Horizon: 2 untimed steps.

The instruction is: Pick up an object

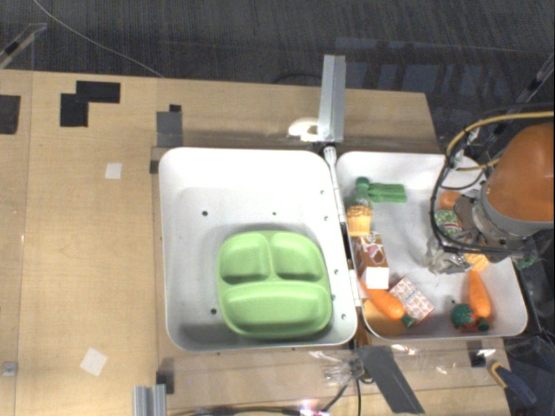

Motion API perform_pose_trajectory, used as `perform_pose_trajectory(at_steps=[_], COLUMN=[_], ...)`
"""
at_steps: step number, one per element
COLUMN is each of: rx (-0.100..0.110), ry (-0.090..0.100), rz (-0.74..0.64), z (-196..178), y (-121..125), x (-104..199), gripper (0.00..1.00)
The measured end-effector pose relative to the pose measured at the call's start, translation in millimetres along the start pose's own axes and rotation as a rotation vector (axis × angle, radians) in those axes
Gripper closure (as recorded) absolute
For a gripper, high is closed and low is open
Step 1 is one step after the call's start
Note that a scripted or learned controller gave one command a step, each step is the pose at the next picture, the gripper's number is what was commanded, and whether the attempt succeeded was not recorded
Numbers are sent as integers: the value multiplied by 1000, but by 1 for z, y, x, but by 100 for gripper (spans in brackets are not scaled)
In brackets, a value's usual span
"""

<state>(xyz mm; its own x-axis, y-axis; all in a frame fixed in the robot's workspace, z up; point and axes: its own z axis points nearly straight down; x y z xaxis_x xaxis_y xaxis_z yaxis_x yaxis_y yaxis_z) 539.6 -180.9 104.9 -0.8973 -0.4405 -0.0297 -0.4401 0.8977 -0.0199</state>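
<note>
The right bin (pixel 408 165) holds several small toy foods: a green piece (pixel 379 191) at the back, a yellow-orange packet (pixel 359 217), a brown box (pixel 372 253), an orange carrot (pixel 384 304), a patterned packet (pixel 414 301), another carrot (pixel 479 293) and a red-green fruit (pixel 466 318). My gripper (pixel 445 258) hangs low over the right side of this bin, beneath the orange wrist band (pixel 523 173). Its fingertips sit just left of the second carrot, above bare bin floor. Nothing is visibly held between them.
The left bin (pixel 191 189) holds a green compartment tray (pixel 274 282). A metal post (pixel 332 98) stands behind the divider between the bins. Cables (pixel 468 137) loop around the wrist. Wooden bench surface (pixel 78 258) extends to the left.
</note>
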Motion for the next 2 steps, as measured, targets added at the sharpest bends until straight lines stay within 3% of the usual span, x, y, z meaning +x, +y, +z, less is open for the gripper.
perform_pose_trajectory(at_steps=[1,2], rx=[-6,-12], ry=[14,18], rz=[41,212], z=[-114,-152], y=[-22,-9], x=[-21,-118], gripper=[100,100])
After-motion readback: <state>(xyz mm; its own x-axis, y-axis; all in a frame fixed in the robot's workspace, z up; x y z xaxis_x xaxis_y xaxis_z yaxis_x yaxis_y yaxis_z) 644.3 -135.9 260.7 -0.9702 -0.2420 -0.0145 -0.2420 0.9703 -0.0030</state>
